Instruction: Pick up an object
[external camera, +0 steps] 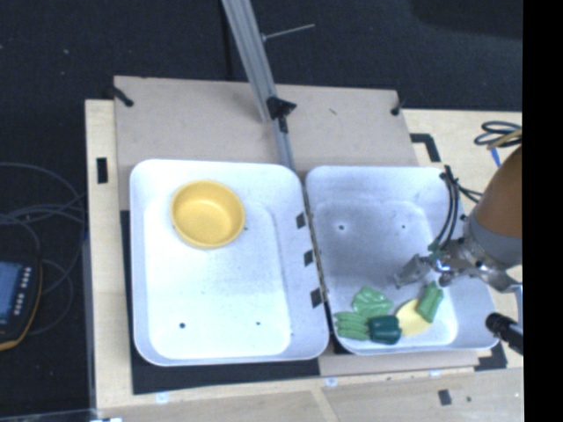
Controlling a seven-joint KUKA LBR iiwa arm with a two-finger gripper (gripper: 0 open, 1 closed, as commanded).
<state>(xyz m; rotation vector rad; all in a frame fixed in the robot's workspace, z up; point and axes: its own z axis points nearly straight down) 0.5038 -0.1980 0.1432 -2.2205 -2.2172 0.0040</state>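
pale wooden surface [352,121] carries two white bins. nearest, the right bin [369,200] holds green pieces and a yellow one; a green block [429,303] lies with its long axis tilted up-right, just below the gripper [437,269], fingers' spread unclear. farther left, a yellow bowl [208,214] sits in the left bin [220,323].

text: you will find none legible | labels, brands, numbers, signs: none readable on either white bin or the bench | handheld pendant [16,299] far off across both bins from the gripper [426,271]: its screen glows blue, but whatever it displays is too small for you to read
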